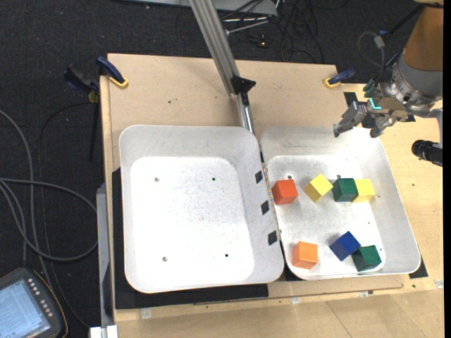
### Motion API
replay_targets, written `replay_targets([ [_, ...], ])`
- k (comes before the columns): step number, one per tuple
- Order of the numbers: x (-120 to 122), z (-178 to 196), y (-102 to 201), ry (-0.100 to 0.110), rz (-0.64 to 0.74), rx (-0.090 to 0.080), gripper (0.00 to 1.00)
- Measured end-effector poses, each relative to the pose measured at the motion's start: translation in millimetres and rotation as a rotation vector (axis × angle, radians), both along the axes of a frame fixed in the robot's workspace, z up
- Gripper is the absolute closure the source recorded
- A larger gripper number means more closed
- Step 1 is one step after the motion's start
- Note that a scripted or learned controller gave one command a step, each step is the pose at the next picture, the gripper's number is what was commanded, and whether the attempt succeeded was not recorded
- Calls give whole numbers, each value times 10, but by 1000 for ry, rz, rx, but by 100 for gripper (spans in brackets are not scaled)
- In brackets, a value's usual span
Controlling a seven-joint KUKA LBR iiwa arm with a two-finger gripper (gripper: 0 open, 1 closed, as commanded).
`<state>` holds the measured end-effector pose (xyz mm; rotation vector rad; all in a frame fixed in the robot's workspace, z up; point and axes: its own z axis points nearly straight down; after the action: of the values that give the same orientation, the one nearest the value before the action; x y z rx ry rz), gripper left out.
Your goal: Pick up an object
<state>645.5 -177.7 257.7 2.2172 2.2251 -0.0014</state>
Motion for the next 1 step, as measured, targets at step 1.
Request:
replay_targets([
  [1,84,-480,24,3,0,1,0],
])
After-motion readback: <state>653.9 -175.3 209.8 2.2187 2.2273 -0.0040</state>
